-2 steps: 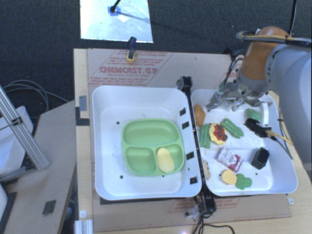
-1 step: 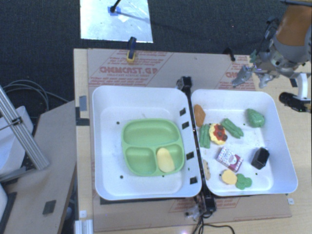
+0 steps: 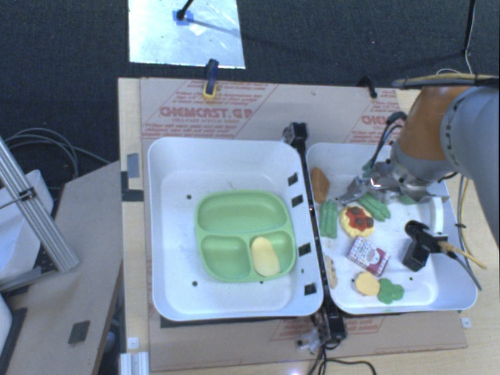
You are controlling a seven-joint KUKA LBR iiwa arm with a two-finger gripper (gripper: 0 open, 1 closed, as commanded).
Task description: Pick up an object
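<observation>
Dark carpet surrounds a pale wooden desk (image 3: 234, 100) that carries two white bins side by side. At the near edge of the right bin (image 3: 453, 287) lie a yellow toy (image 3: 365, 283) and a green toy (image 3: 390, 291), touching each other. Just beyond them sits a red-and-white packet (image 3: 367, 255). The left bin (image 3: 168, 233) holds a green divided plate (image 3: 234, 217) with a yellow piece (image 3: 266, 256) in its near right compartment.

Farther into the right bin, a round red-and-yellow toy (image 3: 358, 221) lies between a long green pod (image 3: 328, 219) on its left and some green leafy pieces (image 3: 375, 207) on its far right. The end effector (image 3: 369, 184) hangs just past these. The round toy is close on its near side and the leafy pieces are almost under it. It seems to be low over the bin, but I cannot tell whether it is open or closed, or whether it has hold of anything. A brown bread-like toy (image 3: 319, 183) lies by the bin's left wall, level with the end effector and apart from it. The grey arm (image 3: 461, 131) crosses the bin's far right corner.

At the desk's far edge sits a yellow clamp (image 3: 210, 80). Beyond it, a silvery sheet (image 3: 185, 22) lies on the carpet.
</observation>
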